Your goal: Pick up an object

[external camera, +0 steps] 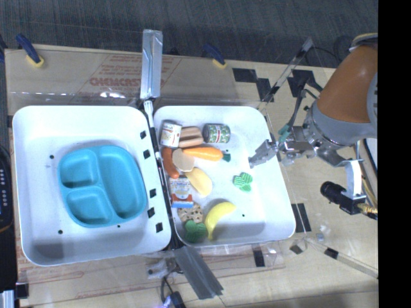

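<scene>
Nothing picked yet: jaws (261,154) hang over right bin's (277,197) right edge, can't tell if apart; banana (216,215) untouched

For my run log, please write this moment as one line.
arm: over right bin's right edge | gripper: nothing seen held | right bin: banana, carrot, can | left bin: blue tray

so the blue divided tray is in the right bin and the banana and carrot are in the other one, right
Not quite. The camera view shows the blue divided tray in the left bin; the banana and carrot lie in the right bin.
</scene>
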